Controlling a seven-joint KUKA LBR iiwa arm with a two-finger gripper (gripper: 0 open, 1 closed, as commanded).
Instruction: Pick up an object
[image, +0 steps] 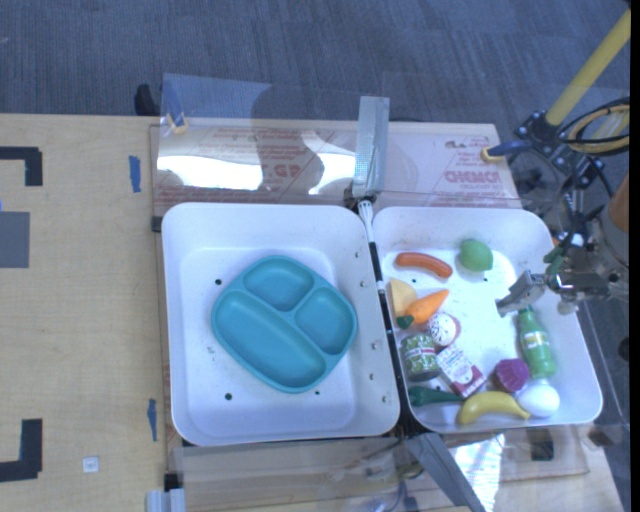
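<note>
Gripper (522, 291) above right bin (585, 395), near its right wall; jaws' state: cannot tell. Green bottle (535, 344) just below the gripper, toward the bin's front, long axis running near-to-far, cap end nearest the jaws. Short descent needed, probably.

Cut off at the right edge: arm (612, 262). Too small to tell: labels on packets (440, 358), finger spacing.
</note>
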